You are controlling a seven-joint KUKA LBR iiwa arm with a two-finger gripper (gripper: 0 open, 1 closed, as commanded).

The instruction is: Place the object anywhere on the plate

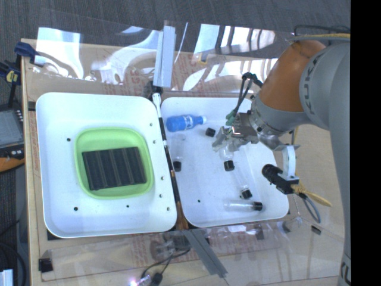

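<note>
The arm is reaching into the right bin [196, 210], so the pick is in hand. The gripper [229, 137] is hovering right of the bottle [184, 122]; its state I cannot tell. Next: grasp, then carry left to the plate [113, 186].

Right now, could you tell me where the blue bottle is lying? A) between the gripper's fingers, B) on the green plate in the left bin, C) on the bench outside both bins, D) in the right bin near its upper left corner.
D: the blue bottle lies on its side on the floor of the right bin, near its upper left corner, apart from the green plate in the left bin.
</note>
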